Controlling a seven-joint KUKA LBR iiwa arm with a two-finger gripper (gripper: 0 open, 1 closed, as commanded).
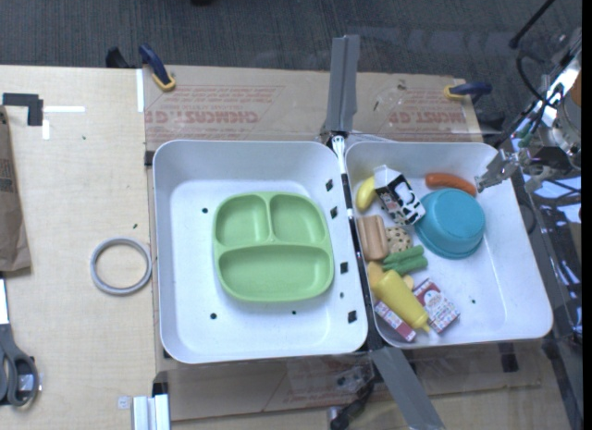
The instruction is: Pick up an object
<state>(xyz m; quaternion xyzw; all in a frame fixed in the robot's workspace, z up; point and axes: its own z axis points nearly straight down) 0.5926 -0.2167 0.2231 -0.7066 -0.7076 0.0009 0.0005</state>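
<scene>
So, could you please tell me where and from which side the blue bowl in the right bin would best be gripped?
Probably by the rim of the blue bowl, from above. It sits upright with its mouth open upward, so one finger could go inside and one outside. The far-right edge looks best: the white bin floor is bare there, while the black-and-white carton touches its left side. The claw sits just beyond that edge.

Toy clutter (407,262) in right bin (518,299)
</scene>
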